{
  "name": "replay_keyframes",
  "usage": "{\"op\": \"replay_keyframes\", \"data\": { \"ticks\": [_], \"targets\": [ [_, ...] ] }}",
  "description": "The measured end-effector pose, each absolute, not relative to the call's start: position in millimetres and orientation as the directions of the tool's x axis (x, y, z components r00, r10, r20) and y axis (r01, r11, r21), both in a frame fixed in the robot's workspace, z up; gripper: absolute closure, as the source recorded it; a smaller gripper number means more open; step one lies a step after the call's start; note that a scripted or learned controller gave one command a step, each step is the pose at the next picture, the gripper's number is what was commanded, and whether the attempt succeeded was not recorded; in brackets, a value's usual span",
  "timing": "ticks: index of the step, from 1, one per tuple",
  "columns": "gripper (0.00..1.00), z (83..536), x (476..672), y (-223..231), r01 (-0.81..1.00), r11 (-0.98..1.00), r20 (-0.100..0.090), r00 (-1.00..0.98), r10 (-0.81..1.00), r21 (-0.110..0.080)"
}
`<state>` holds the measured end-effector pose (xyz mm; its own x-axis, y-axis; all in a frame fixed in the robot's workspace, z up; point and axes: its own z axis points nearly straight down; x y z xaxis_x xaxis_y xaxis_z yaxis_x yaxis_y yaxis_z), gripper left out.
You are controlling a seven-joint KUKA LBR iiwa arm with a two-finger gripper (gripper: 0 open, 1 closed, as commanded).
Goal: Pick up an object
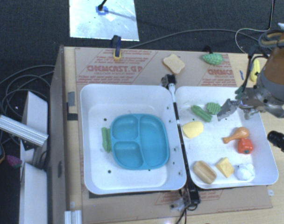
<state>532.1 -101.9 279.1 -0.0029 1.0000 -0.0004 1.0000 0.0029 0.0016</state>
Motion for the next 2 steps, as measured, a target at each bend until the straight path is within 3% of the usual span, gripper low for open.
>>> {"op": "replay_keyframes", "data": {
  "ticks": [1, 2],
  "targets": [
    [0.0, 198, 564.5, -172, 1.0, 0.0, -0.001, 0.0, 1.0, -0.001],
    [0.0, 121, 558.7, -207, 1.0, 0.001, 0.0, -0.001, 1.0, 0.0]
  ]
}}
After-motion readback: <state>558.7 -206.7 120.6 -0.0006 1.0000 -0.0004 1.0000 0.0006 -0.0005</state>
